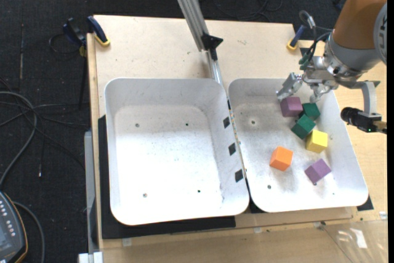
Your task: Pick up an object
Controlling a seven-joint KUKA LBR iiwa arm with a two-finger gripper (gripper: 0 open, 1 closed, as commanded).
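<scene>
Here the arm (360, 21) comes in from the upper right of the frame, its orange band above the grey wrist. The gripper (303, 88) hangs over the upper part of the right bin (345, 194), with its two fingers spread apart: one finger (287, 88) points down to the left and the other (320, 90) sits to the right. Nothing is pinched between them. The tips are just above a purple cube (291, 106), which lies below the gap between them; whether a fingertip touches it is hard to tell.

The blocks cluster in the right half of the right bin. Just right of the purple cube is a small green block (311, 111), and below it a larger green cube (303, 126); the three look to be touching or nearly so. A yellow cube (317, 140) lies just below and to the right of the larger green one. An orange cube (281, 158) sits alone near the bin's middle, well apart from the gripper. A second purple block (317, 170) lies lower right, near the yellow one.

The left bin (123, 95) fills the middle left of the frame. A metal bar (184, 0) slants down from the top centre to the seam between the bins. Both bins rest on a wooden bench (160, 46).
</scene>
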